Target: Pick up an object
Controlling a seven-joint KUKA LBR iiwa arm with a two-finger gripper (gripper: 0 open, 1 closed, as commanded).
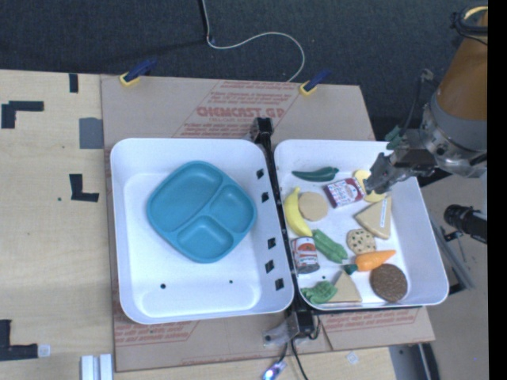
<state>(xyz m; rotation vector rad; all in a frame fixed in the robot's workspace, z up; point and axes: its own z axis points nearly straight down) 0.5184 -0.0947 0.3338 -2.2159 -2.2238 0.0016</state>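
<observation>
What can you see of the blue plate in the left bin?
The blue plate is a rounded-square tray, plastic by its look, with three compartments split by raised ridges, one large and two smaller. It lies flat and right side up on the floor of the left bin, turned at an angle to the bin's walls. Nothing rests on it.

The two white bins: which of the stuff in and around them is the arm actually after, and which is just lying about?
For the job:
gripper
toy food in the right bin: banana, carrot, green chilli, cookie

Just lying about:
blue plate in the left bin
white cable
cardboard sheet
</observation>
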